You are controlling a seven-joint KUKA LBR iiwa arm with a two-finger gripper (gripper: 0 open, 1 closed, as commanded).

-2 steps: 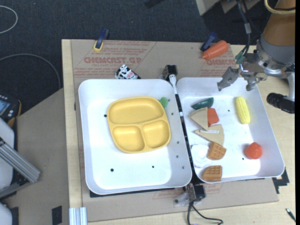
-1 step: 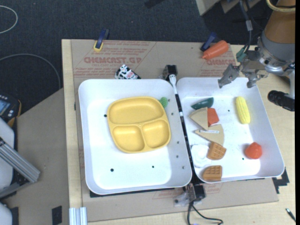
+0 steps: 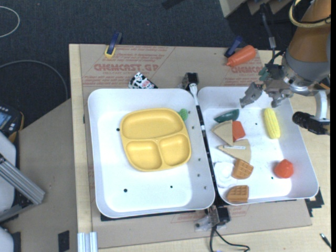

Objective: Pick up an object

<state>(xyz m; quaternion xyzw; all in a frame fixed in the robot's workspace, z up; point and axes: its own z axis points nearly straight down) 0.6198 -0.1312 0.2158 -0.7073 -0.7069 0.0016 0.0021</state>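
A cardboard-topped bench (image 3: 157, 56) stands on dark carpet and carries two shallow white bins side by side. The left bin (image 3: 105, 182) holds a yellow divided plate (image 3: 155, 139), with a small green piece (image 3: 183, 114) touching its upper right corner.

The right bin (image 3: 304, 167) holds a scatter of toy food: a yellow corn cob (image 3: 271, 123) near the top right, a dark green piece (image 3: 227, 116), a red block (image 3: 238, 130) lying against a tan wedge (image 3: 224, 133), a pale slice (image 3: 235, 150), two waffle pieces (image 3: 242, 169), a white lump (image 3: 223, 171) and a red tomato (image 3: 284, 168) off by itself at the right.

The arm reaches in from the right, and its gripper (image 3: 266, 94) hangs above the top of the right bin, fingers spread wide apart with nothing between them. The corn cob lies nearest, just below the right finger.

The likely risks, as a judgement: the gripper sits off to the cob's upper left, so a straight drop could land a finger on the cob or on bare bin floor. The cob is round and smooth, so an off-centre squeeze could roll it free. The crowded pieces on the left could be caught two at once or pushed aside.
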